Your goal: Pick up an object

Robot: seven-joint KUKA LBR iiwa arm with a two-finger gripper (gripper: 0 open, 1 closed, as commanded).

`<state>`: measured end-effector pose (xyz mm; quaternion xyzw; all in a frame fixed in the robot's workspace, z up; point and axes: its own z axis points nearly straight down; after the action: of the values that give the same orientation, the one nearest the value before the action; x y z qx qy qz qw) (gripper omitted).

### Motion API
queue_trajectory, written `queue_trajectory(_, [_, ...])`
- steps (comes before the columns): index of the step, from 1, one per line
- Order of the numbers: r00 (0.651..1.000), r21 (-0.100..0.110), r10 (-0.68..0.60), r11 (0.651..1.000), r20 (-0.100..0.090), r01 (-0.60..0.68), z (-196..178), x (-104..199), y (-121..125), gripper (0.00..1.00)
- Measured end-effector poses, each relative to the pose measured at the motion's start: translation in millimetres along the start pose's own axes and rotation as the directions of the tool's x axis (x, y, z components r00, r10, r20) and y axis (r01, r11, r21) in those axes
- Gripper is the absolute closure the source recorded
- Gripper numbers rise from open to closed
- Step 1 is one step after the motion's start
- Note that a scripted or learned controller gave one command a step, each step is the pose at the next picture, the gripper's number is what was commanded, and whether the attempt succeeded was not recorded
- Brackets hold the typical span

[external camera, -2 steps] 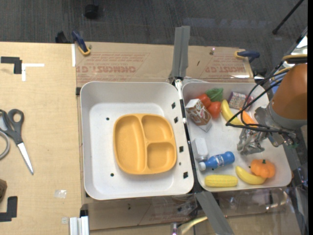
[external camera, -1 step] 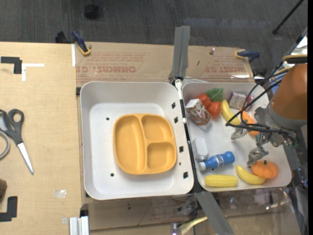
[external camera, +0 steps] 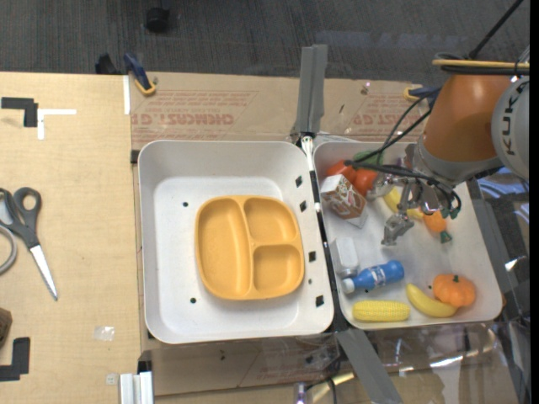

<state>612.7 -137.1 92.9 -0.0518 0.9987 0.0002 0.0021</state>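
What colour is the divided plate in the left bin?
Yellow-orange: the divided plate shows best in the camera view.

A divided plate lies in the left bin; toys fill the right bin.

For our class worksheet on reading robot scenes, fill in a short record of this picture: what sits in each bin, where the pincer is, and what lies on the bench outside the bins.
left bin: one yellow divided plate
right bin: blue bottle, corn cob, banana, small pumpkin, carton
pincer: above the right bin, near its middle
pincer fingers: cannot tell open or shut
bench outside bins: scissors at far left
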Motion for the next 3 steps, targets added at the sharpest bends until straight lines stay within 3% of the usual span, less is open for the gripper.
queue_trajectory(1, [0.998,-0.001,0.055,0.998,-0.023,-0.055,4.1,-11.3,18.8,0.00])
queue_trajectory(2, [0.999,0.002,0.053,0.999,-0.003,-0.053,-7.9,-16.1,19.2,1.00])
queue_trajectory(3, [0.995,0.000,0.100,0.995,0.002,-0.100,-162.2,-29.9,36.0,1.00])
